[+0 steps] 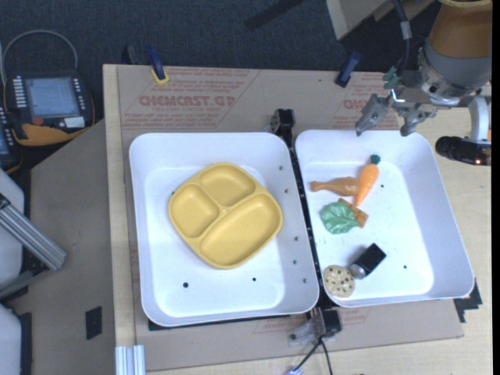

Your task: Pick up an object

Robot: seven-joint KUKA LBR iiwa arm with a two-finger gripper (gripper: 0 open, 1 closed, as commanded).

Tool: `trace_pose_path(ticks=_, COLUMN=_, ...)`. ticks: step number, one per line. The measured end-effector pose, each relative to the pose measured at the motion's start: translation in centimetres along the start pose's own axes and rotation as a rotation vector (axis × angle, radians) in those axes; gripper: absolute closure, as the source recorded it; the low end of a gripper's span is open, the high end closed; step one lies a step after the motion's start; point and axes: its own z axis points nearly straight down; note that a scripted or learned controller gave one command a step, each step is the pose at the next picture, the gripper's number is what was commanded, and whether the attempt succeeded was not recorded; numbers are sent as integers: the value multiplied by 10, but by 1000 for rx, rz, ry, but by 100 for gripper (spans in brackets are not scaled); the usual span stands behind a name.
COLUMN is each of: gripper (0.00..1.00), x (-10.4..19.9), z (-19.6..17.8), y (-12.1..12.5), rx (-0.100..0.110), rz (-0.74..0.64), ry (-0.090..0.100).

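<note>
My gripper (390, 119) hangs open above the far rim of the right bin (445, 209), its two fingers spread with nothing between them. Below it in that bin lie an orange carrot (366, 181), a brown drumstick-like piece (333, 185), a green leaf on an orange piece (340, 216), a small black block (369, 259) and a round cookie (338, 280). The carrot is the closest of these to the gripper, a short way toward the near side.
The left bin (156, 272) holds a yellow divided plate (226, 213). A black clamp (282, 120) sits between the bins at the far side. A handheld control pendant (48, 104) lies off the bench at far left.
</note>
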Motion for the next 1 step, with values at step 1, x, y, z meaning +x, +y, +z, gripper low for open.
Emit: trace_pose_path(ticks=1, gripper=0, x=-5, z=55, y=8, rx=5, rz=1, ry=0)
